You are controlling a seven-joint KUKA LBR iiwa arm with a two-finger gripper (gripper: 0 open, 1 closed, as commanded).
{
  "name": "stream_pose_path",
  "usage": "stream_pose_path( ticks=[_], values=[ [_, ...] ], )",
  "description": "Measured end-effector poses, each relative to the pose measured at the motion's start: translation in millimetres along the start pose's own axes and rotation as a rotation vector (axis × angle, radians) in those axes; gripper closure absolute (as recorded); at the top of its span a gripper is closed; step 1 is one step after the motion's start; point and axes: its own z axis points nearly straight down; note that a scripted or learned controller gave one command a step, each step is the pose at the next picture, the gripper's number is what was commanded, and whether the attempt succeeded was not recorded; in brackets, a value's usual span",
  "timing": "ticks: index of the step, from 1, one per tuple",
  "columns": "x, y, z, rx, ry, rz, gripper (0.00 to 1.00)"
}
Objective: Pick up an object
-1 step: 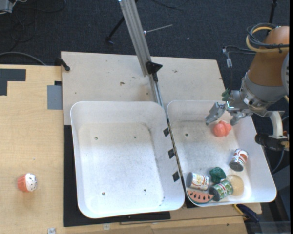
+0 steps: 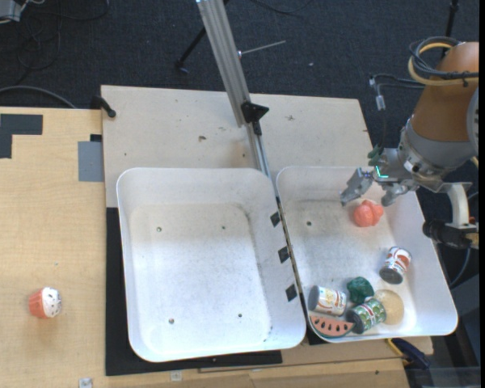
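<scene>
Bench (image 2: 186,128): a pale board under both bins, with a wooden table to its left.
Left bin (image 2: 145,192): white and shallow, with a few dark specks on its floor.
Right bin (image 2: 307,184): white too, and it holds all the toys.
Arm (image 2: 440,111): grey with an orange band, reaching in from the right over the right bin's far corner.
Gripper (image 2: 373,191): low over the bin. Its two fingers look spread apart, one to the left and one to the right, with nothing between them.
Red ball (image 2: 367,213): a soft red lump on the bin floor, just under and in front of the gripper. It looks like the thing to grab.
Pile (image 2: 356,301): small cans, a green toy, a tan ball and a melon slice, crowded in the near corner.
Can (image 2: 396,264): red and white, lying alone by the right wall.
Stray toy (image 2: 45,302): small, red and white, on the wooden table, well apart from the bins.
How far: not picked up yet. The gripper is close, but it must drop, close on the ball and lift.
</scene>
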Motion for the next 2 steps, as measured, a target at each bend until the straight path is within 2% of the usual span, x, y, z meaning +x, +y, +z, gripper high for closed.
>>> stream_pose_path(
  ticks=[1,2],
  values=[
    [2.2,9.5,54.0,0.005,0.000,-0.003,0.00],
    [4.0,4.3,98.4,0.005,0.001,0.001,0.00]
  ],
)
